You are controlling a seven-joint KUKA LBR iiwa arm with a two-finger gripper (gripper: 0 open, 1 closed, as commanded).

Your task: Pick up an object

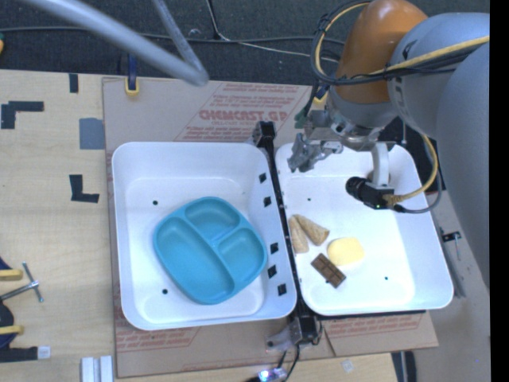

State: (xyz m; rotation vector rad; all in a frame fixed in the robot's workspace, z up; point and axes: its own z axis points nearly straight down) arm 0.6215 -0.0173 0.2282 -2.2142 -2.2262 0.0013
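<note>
In the right bin [413, 293] lie a pale yellow round piece [345, 252], a brown chocolate-like bar [328, 270] and a tan bread-like wedge [306, 231], all near the bin's left front. My gripper [306, 154] hangs over the right bin's far left corner, well above and behind these objects. I see nothing between its fingers. The arm with its orange band [382, 38] comes in from the upper right.
A blue divided plate [208, 247] lies in the left bin [131, 173]. A black divider strip [274, 213] runs between the bins. A black cable fitting [367, 191] hangs over the right bin. A grey pole [103, 26] crosses the top left.
</note>
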